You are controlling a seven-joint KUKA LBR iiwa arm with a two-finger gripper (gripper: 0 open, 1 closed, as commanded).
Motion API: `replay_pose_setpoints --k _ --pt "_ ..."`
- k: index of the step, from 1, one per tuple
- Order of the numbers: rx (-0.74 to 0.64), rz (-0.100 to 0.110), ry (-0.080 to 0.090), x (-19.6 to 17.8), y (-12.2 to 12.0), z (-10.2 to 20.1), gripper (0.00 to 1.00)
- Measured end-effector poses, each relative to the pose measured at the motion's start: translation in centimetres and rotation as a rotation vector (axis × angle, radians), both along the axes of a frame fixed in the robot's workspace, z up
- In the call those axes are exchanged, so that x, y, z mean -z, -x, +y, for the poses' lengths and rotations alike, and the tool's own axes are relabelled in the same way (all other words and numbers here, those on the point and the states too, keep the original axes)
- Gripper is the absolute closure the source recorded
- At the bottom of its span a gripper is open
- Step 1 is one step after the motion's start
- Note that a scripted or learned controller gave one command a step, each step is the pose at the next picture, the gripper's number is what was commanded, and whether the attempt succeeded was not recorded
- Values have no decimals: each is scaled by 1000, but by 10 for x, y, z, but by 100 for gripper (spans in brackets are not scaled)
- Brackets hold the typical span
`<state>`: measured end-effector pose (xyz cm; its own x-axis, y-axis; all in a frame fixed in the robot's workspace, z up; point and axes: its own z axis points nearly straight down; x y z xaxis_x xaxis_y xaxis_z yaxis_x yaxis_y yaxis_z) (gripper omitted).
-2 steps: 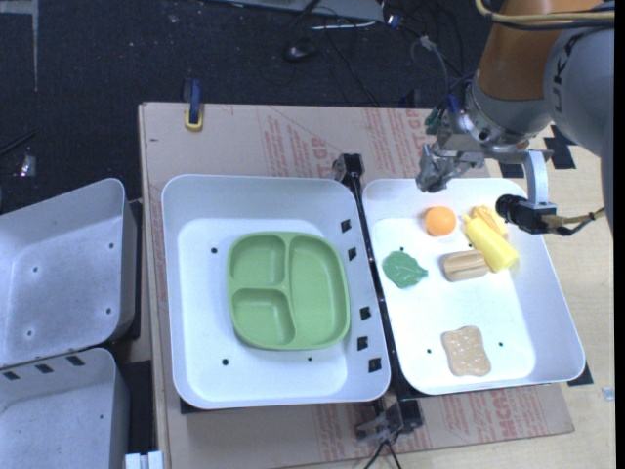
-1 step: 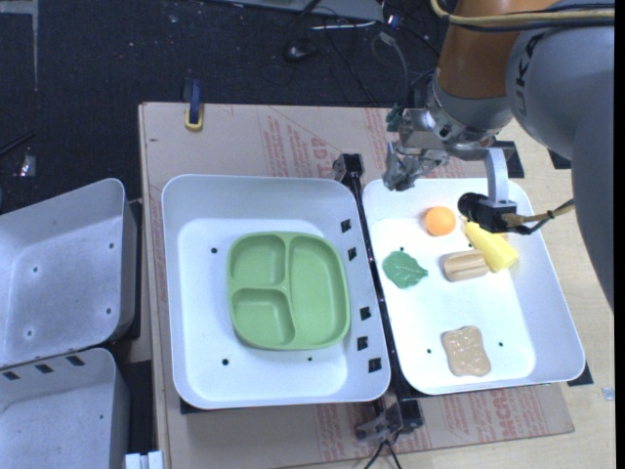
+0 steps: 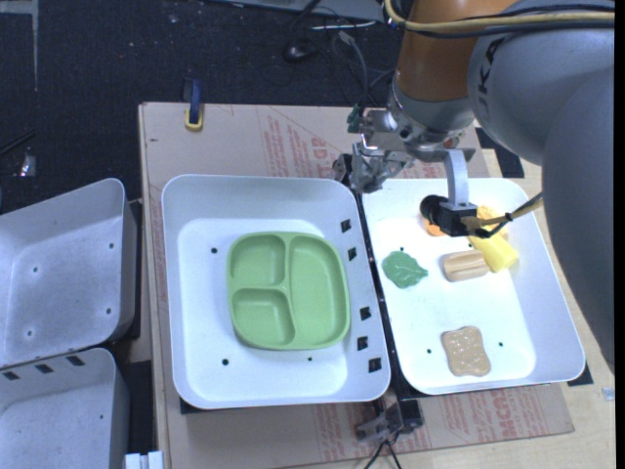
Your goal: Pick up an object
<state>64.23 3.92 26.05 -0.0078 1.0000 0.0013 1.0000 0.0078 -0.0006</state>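
Two white bins (image 3: 186, 203): one green divided plate (image 3: 289, 290) in one, five small items (image 3: 403, 269) in the other.

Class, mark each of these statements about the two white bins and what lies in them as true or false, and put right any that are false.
1. The green divided tray lies in the left bin. True.
2. The green leaf-shaped piece lies in the left bin. False: it lies in the right bin.
3. The tan bread-like piece lies nearer the camera than the yellow piece. True.
4. The green divided tray holds the tan cylinder. False: the cylinder lies in the right bin, beside the yellow piece.
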Motion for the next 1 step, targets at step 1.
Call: replay_pose_setpoints --k 1 --pt "1 2 1 18 13 46 100"
